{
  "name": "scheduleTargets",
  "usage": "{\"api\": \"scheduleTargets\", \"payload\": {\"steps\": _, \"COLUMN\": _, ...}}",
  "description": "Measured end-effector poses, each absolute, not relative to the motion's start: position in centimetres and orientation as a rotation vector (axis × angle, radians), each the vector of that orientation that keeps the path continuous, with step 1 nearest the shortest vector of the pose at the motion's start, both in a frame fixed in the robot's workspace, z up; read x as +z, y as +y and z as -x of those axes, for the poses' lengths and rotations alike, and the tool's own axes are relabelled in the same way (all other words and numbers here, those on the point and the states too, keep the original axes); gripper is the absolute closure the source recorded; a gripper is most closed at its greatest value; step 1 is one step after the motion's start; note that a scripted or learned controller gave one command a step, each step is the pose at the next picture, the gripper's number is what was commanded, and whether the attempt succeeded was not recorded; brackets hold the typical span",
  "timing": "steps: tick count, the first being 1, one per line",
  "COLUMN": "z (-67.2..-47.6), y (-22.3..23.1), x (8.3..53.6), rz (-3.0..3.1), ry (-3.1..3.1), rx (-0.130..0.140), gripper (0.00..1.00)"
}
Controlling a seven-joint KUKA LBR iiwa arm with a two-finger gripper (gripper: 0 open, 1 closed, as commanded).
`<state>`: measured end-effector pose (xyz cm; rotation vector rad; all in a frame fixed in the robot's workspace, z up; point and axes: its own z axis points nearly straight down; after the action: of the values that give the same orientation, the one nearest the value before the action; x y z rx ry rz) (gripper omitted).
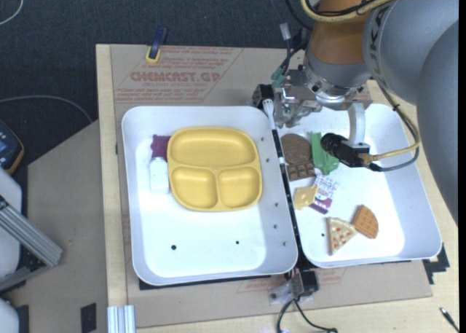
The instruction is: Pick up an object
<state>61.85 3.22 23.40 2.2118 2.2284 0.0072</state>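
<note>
My gripper [286,111] hangs low over the far left corner of the right bin [408,200], just behind a brown ridged slab [296,155]. A green piece [319,154] lies beside the slab. Nearer the front are a yellow cheese wedge [304,195], a purple-and-white packet [325,192], a pizza slice [339,234] and a small orange waffle [365,221]. Nothing shows as held. A black connector [341,149] on the arm's cable sits over the green piece.
The left bin [204,251] holds a yellow divided plate [215,166], with a purple item [160,145] and a white bottle [158,175] at its left side. The ridge [284,186] between the two bins runs just below the gripper. The arm's grey body covers the right bin's far right.
</note>
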Motion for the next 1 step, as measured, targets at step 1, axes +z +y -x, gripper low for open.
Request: {"api": "scheduleTargets", "payload": {"steps": 1, "z": -63.34, "y": 8.46, "x": 23.66, "rz": -2.213, "ry": 2.227, "rx": 0.007, "gripper": 1.00}}
